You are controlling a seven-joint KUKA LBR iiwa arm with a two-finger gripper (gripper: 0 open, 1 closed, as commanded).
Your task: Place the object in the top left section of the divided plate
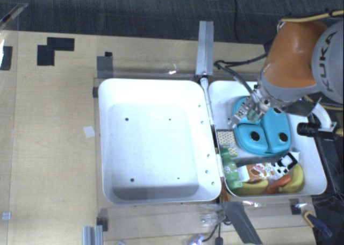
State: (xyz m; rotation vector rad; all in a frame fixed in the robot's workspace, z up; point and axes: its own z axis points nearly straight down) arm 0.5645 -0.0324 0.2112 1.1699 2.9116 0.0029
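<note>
The blue divided plate [264, 134] lies in the right bin [217, 96], above a pile of food packets [263, 177]. The gripper [250, 109] sits at the plate's upper left edge; its grip state cannot be told. Risk: crowding against the bin wall may block the placement. The left bin [153, 91] offers open room.

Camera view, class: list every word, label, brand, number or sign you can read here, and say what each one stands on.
"KUKA": in dark letters on the grey arm, cut by the picture's right edge.
Printed packets in the right bin: pictures and print, too small and blurred to read.
Patterned card beside the blue plate: a dotted pattern, no readable text.
</note>
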